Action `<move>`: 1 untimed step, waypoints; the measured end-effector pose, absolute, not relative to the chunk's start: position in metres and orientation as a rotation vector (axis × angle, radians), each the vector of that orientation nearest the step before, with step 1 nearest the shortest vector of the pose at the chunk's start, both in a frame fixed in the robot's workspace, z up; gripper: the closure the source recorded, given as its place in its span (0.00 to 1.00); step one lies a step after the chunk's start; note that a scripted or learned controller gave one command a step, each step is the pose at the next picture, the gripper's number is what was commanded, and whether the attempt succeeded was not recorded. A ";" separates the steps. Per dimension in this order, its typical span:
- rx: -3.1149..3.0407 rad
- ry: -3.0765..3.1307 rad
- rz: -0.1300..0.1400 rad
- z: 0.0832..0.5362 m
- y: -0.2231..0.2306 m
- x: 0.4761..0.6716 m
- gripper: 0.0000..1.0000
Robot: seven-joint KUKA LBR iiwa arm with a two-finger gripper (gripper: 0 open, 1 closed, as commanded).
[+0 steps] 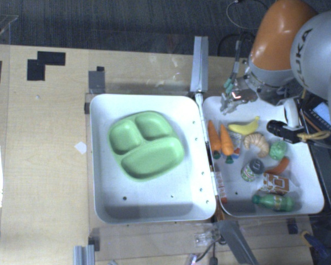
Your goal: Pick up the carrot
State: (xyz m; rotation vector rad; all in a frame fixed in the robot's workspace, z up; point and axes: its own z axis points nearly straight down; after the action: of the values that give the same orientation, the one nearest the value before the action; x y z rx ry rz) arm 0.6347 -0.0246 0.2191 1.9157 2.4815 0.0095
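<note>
Just now the carrot [226,141] lies in the right bin [314,195], near its left wall, touching a second carrot [213,138] on its left. A banana [244,127] and a croissant [256,142] sit just to its right. The gripper [231,98] hangs over the bin's far left corner, apart from the carrot; whether it is released or clenched cannot be told. A green divided plate [147,144] rests in the left bin [102,164].
</note>
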 end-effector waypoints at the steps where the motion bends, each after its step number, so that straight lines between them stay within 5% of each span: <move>1: 2.012 2.405 0.009 0.316 -0.017 0.635 1.00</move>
State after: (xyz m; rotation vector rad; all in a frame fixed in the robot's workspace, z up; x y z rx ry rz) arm 0.6352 -0.0169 0.3161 2.0115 2.4047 0.0089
